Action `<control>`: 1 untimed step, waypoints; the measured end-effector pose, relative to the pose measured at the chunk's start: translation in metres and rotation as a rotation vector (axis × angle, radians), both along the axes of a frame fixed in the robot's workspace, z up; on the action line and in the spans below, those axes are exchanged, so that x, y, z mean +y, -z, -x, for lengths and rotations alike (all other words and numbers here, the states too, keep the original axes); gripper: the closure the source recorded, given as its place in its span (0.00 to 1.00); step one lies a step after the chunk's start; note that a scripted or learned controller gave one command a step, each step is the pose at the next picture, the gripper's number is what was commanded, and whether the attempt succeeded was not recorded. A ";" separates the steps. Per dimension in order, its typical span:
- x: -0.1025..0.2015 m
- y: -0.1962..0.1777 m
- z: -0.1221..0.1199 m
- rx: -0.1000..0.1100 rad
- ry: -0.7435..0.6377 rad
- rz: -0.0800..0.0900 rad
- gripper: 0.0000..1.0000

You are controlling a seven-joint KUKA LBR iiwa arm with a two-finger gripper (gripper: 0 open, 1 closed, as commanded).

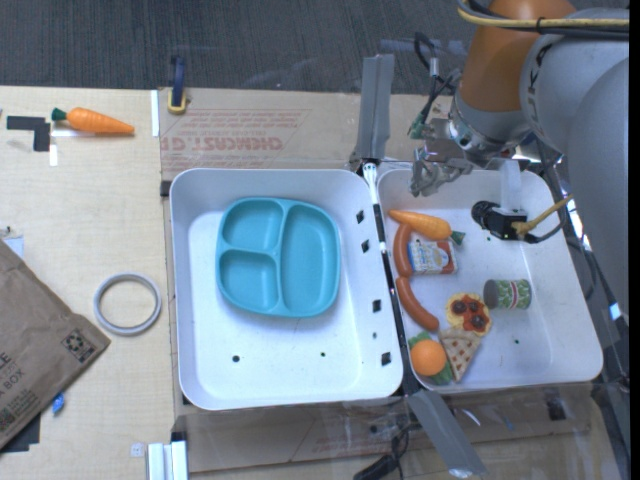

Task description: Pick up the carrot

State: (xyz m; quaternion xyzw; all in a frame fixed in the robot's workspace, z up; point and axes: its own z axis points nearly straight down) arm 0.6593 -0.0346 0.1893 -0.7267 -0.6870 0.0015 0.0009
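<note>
far left on the bench top, a spare carrot (92,121) lies outside both bins, well apart from the arm; likely not the target. near it a grey tape ring (127,302) and a cardboard box corner (40,343).

left bin (200,368): holds a blue divided plate (278,257), nothing else of note.

right bin (560,363): the carrot in the bin (420,224) lies at the upper left of this bin, orange, tapered, lying flat and roughly crosswise, green top end pointing right. just below it a red sausage (402,250) curving beside a small packet (432,256), a second sausage (417,304), then a pizza slice (461,352), an orange fruit (428,356), a round pizza-like toy (467,312) and a green can (508,294).

gripper (432,175) hangs above the bin's upper left corner, just up from the carrot, not touching it. cannot tell how it is set; too dark and small.

step judged: approach, pre-grasp. nothing lifted yet. next move calls for coming down a little toward the viewer onto the carrot's thick middle, fingers across its short width, keeping off the sausage touching its lower side and off the bin wall.
</note>
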 end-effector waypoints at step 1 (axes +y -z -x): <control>0.000 0.000 0.000 0.001 0.000 0.000 0.00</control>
